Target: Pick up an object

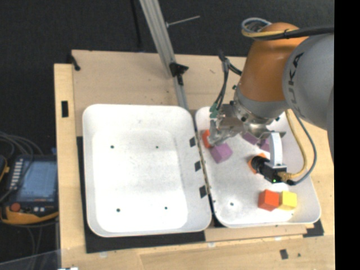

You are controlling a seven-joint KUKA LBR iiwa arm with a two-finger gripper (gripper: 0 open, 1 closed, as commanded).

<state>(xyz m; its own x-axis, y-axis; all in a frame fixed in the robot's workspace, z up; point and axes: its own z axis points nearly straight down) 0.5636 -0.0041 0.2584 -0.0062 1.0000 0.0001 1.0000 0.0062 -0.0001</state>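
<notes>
Pale wooden bench [135,77], dark floor around; two-finger gripper [216,135] low over right shallow white bin [247,215], near purple block [221,152]; finger state unclear.

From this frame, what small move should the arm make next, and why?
Probably lower straight down: the gripper hangs over the right bin just above the purple block, with a small orange piece beside it. Nothing visibly sits between its fingers.

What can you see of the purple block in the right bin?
The purple block is a small, matte, plain-coloured cube-like piece, possibly foam or plastic. It lies tilted on the floor of the right bin, near the bin's left wall and towards its far end. The pincer hangs just above it, partly covering its upper edge. A small orange piece sits close beside it; whether they touch is unclear.
</notes>
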